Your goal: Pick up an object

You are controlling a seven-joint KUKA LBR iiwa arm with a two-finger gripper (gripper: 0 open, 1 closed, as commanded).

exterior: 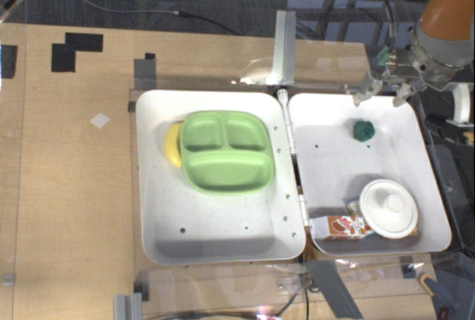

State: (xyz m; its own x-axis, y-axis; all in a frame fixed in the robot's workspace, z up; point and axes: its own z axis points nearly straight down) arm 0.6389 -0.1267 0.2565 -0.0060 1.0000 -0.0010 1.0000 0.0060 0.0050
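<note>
A small green ball (363,131) sits in the right bin (326,170), just below the end effector (381,90), not touching it. The end effector is open and holds nothing. Farther down are a white lidded bowl (387,209) and a snack packet (343,226).

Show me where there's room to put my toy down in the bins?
Bare floor lies in the left bin in front of the green plate, and mid right bin between the green ball and white lid. Around lid and packet it's crowded.
</note>
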